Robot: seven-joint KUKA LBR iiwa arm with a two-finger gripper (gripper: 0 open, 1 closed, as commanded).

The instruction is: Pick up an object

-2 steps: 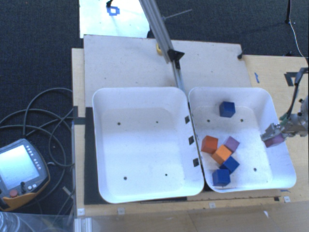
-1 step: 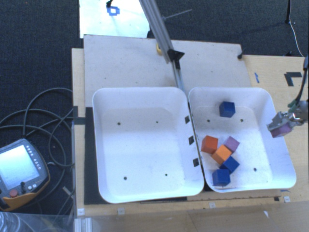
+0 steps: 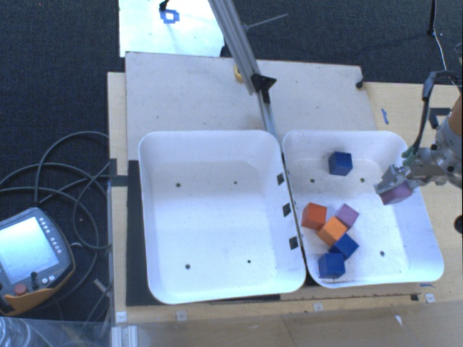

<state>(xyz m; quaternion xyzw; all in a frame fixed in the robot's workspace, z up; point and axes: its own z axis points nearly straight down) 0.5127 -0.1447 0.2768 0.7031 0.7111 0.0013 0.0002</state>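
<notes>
- Where the bench edge sits nearest me, I see the left bin [image 3: 217, 215], a shallow white tray with a few dark dots on its floor, and the right bin [image 3: 423, 255] touching it along their shared wall
- On the floor well left of the bench I see a teach pendant [image 3: 29, 255] with a pale screen, and dark cables [image 3: 69, 186] looping beside it
- Nearest me in the right bin, I see a dark blue cube [image 3: 331, 264] close to the front wall
- Just behind it and to its right sits a second blue cube [image 3: 346, 246], touching an orange cube [image 3: 333, 230]
- A small purple cube [image 3: 348, 215] lies just beside the orange one, on its far right
- A red-orange cube [image 3: 314, 216] touches the orange cube on the left, close to the shared wall
- Farther back, a lone blue cube [image 3: 341, 163] stands well apart from that cluster
- Over the right side of the same bin I see the gripper [image 3: 396, 188] reaching in from the right, and its fingers are closed on a mauve block [image 3: 395, 193], which hangs over the bin's floor near the right wall
- Behind the bins lies a white board [image 3: 188, 92] on the bench
- A grey pole [image 3: 235, 35] slants across that board from the top down to the gap between the bins
</notes>
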